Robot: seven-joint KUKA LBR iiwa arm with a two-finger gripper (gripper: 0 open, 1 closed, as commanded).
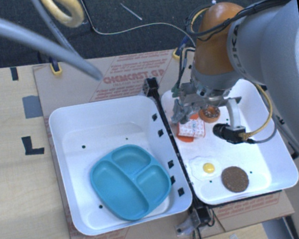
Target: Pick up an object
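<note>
The gripper (186,117) is lowered into the right bin (271,125), at its upper left corner beside the divider between the two bins. Its tip sits directly above or on an orange-and-white packet (192,130); whether it is spread or pressed together cannot be told, as the wrist covers it. A small round brown item (211,113) lies just beside the packet, partly under the wrist. Nearer the front of the same bin lie a fried egg (208,168) and a brown round patty (235,178), close together and well apart from the tool. The left bin (73,134) contains a blue divided plate (130,181). Judged step: descent onto the packet, grasp not confirmed. The next move calls for closing on the packet, then a straight vertical lift clear of the divider.
</note>
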